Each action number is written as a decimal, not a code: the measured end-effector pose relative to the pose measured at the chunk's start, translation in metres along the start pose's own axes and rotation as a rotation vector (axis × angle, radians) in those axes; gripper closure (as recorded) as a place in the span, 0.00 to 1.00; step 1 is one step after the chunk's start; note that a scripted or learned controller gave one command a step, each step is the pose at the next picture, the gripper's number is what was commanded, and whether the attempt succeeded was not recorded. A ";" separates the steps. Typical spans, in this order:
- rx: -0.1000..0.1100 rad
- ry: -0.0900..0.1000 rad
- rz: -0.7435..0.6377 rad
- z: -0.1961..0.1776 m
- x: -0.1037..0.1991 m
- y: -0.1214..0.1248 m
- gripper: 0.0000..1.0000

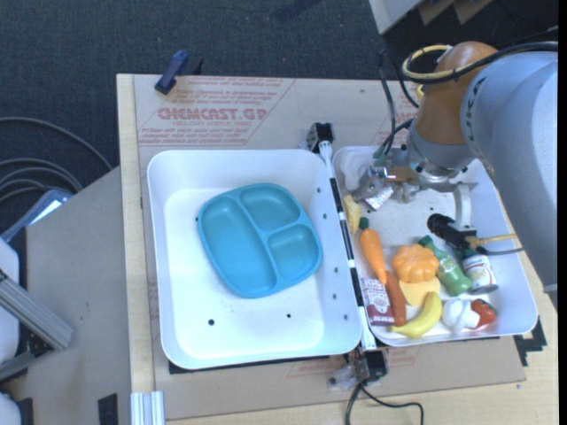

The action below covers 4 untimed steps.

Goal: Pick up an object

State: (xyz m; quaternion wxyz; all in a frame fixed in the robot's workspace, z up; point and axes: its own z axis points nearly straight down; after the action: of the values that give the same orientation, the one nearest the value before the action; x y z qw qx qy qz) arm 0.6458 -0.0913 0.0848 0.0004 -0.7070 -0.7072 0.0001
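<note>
My gripper (384,184) hangs over the far left part of the right bin (518,312), below the arm's orange band (450,91). It is near a small yellow piece (353,212) at the bin's left wall. Closer to the front of that bin lie a carrot (373,253), an orange pumpkin-like toy (416,262), a green bottle (450,271), a banana (423,319), a red-and-white packet (376,297) and a small red-and-white item (480,312). I see nothing clearly held by the gripper.
In the left bin (168,237) lies a blue divided plate (260,237). Black clips (321,135) hold the bins together at the divider. A blue object (171,72) lies on the cardboard behind the bins. The bulky grey arm (523,140) covers the right bin's far right side.
</note>
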 end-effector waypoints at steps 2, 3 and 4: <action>-0.001 0.000 0.000 0.000 0.000 -0.010 0.00; -0.006 -0.001 -0.001 -0.012 0.001 -0.008 1.00; 0.002 0.001 0.000 -0.100 0.042 -0.073 1.00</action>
State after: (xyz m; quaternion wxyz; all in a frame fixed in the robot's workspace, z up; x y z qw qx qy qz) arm 0.5733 -0.0494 0.1847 0.0016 -0.7069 -0.7073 0.0004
